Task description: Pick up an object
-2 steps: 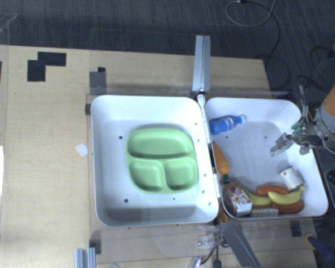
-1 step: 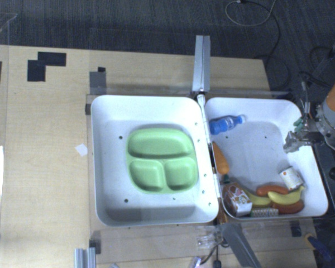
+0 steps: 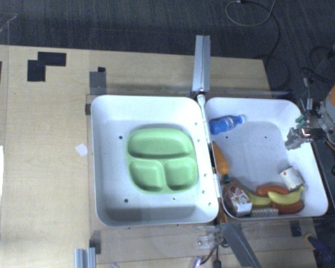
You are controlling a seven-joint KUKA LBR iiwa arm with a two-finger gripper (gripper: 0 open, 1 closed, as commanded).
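Two white bins sit side by side. The left bin [image 3: 103,166] holds one green divided tray [image 3: 162,159] (three compartments). The right bin [image 3: 268,108] holds one blue bottle [image 3: 225,124] near its upper left corner, one orange item [image 3: 220,162] against the left wall, and along the near wall one brown packet [image 3: 238,199], one banana [image 3: 285,195], one red item [image 3: 283,207] and one small white cylinder [image 3: 291,177]. The gripper [image 3: 299,134] stands over the right rim, clear of all objects; whether it is wide or narrow cannot be told.

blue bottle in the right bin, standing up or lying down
Lying down: the blue bottle rests on its side against the right bin's left wall, cap pointing right.
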